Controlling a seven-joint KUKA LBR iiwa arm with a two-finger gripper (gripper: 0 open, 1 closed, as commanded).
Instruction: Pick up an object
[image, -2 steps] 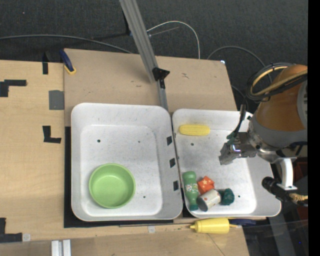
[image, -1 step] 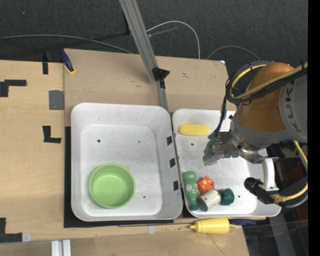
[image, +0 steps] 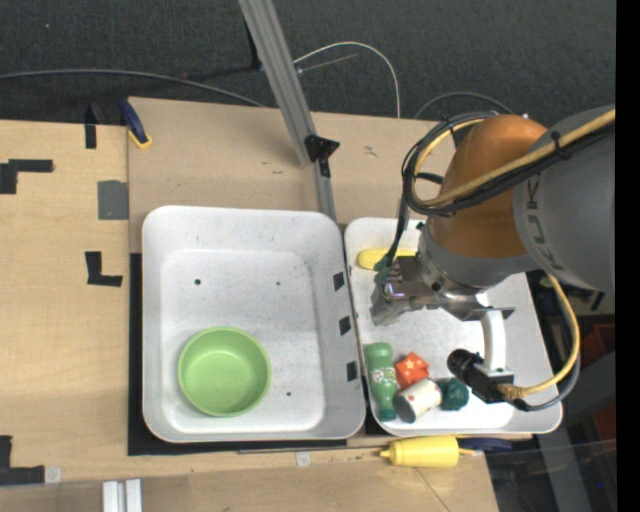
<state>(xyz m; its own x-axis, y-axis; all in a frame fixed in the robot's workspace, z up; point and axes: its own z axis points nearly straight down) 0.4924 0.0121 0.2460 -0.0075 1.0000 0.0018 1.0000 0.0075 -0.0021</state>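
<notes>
Reaching in over the right white bin (image: 535, 330), the grey arm (image: 570, 190) with its orange band (image: 490, 190) hangs low above that bin's upper half, and its hand (image: 392, 300) sits near the bin's left wall, close to the divide between the two bins. Whether the hand is apart or together I cannot tell, since the wrist body covers it from above, and nothing can be seen held in it. A yellow object (image: 372, 259) lies just above the hand, against the bin's upper left corner and partly hidden by the arm. Lower in the same bin, along its front edge, a cluster of small things lies close together: a green bottle-like piece (image: 378, 362), an orange-red piece (image: 410, 368) just to its right, a white cylinder (image: 418, 398) below that, and a dark teal piece (image: 455, 394) beside the cylinder. A black and white fitting (image: 482, 372) on the arm hangs over the bin's lower right part. The left white bin (image: 240, 240) holds a green bowl (image: 224, 371) in its lower left corner. On the tabletop (image: 60, 330), just below the right bin's front rim, lies a yellow tool handle (image: 428, 452).
</notes>
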